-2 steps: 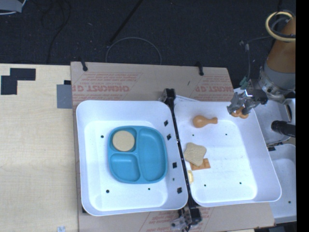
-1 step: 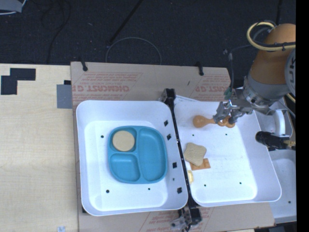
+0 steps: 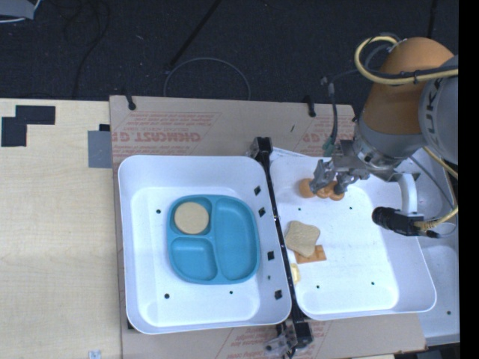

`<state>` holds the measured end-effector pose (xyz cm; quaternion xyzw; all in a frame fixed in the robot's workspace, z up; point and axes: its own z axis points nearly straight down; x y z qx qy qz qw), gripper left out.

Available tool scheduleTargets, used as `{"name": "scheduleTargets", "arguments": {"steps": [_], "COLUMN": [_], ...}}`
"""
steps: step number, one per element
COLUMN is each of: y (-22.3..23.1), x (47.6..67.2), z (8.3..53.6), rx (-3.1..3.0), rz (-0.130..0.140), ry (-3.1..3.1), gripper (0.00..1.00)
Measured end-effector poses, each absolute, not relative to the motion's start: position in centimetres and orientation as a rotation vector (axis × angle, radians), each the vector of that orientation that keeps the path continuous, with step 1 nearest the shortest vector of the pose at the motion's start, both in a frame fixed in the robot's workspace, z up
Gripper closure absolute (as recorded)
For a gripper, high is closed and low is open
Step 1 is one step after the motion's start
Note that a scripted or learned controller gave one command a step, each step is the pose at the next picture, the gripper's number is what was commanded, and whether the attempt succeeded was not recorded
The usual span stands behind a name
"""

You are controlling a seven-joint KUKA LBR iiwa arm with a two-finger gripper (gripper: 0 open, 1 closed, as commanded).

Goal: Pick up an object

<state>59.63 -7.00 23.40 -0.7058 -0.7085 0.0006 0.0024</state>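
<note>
Toast-like slice [image 3: 301, 237] lies below the pincer [image 3: 330, 183], which reaches the orange piece [image 3: 325, 191]; grip unclear, closing likely next.

bench [image 3: 52, 223] | cardboard sheet [image 3: 187, 129] on it | two white bins: left bin [image 3: 142, 193], right bin [image 3: 374, 275]
</note>
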Motion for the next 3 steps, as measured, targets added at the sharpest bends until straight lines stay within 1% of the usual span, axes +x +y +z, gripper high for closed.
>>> {"name": "scheduleTargets", "arguments": {"steps": [1,2,3], "y": [-2.4,3.1,9.0], "x": [58.6,56.7,54.6], "z": [23.7,24.3,23.9], "rx": [-2.213,-2.212,-2.211], "rz": [0.003,0.002,0.005], "ry": [-2.222,-2.224,-2.222], "gripper": [1.00,1.00,1.00]}}
